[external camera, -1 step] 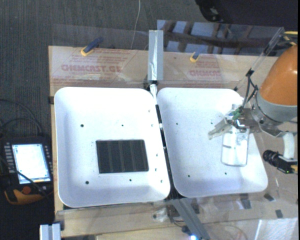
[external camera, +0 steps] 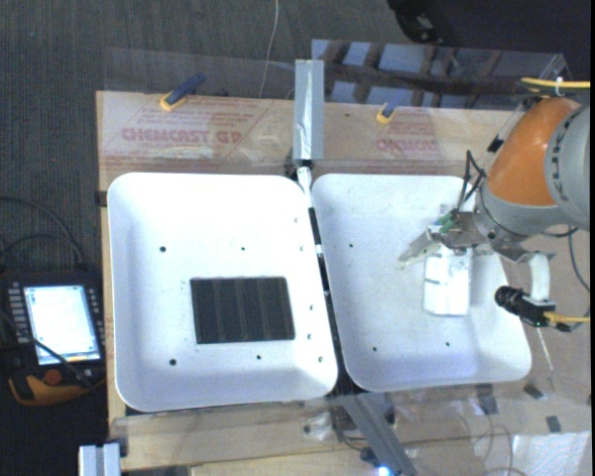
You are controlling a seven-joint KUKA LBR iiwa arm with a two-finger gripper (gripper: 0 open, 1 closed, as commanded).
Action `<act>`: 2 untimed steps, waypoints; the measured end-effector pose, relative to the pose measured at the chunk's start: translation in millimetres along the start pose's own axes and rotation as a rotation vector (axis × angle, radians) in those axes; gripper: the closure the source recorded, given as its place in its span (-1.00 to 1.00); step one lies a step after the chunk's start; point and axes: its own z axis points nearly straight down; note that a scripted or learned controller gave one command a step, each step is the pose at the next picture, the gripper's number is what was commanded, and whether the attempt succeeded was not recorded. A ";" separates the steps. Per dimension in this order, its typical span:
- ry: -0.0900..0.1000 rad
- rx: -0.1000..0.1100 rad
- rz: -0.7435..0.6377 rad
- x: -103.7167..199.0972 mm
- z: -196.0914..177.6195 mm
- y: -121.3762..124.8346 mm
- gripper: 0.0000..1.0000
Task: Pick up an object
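Dark carpet around a wooden table (external camera: 228, 132) bearing two white bins. Left bin (external camera: 139, 226): a dark ribbed rectangular pad (external camera: 242, 309), long axis left-right, well apart from the arm. Right bin (external camera: 377, 226): the tool (external camera: 454, 234) at right of frame, hanging just above a small white block (external camera: 446, 286), long axis up-down. Tool's state: cannot tell. White block nearer, directly below the tool in frame.

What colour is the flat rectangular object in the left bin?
The flat rectangular object is dark grey, almost black, with faint stripes; camera view.
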 end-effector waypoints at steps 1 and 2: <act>0.000 -0.014 -0.039 -7.4 22.9 -13.4 -1.00; 0.002 -0.015 -0.041 -5.7 14.1 -12.6 1.00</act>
